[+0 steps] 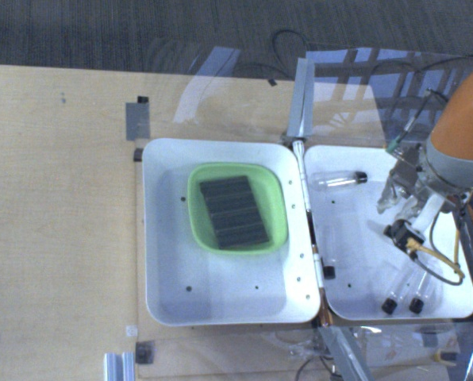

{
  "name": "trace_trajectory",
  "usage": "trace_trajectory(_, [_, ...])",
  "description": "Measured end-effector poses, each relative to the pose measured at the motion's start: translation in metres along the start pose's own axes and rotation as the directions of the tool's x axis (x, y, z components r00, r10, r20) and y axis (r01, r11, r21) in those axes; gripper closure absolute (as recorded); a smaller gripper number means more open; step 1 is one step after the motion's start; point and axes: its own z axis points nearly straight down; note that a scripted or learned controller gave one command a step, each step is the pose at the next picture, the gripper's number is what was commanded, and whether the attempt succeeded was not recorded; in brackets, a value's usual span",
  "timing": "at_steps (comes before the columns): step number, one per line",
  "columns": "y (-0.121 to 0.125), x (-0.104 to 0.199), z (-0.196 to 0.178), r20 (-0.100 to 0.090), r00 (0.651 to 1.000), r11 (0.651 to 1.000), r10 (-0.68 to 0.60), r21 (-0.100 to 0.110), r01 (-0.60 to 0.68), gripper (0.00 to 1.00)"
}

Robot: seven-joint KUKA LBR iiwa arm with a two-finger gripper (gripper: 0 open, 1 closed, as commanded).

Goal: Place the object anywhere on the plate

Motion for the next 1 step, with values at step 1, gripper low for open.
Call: trace_trajectory(1, [0.0000,-0.0001,0.0000,0.000,1.000,1.000,0.000,0.000,0.000,0.00])
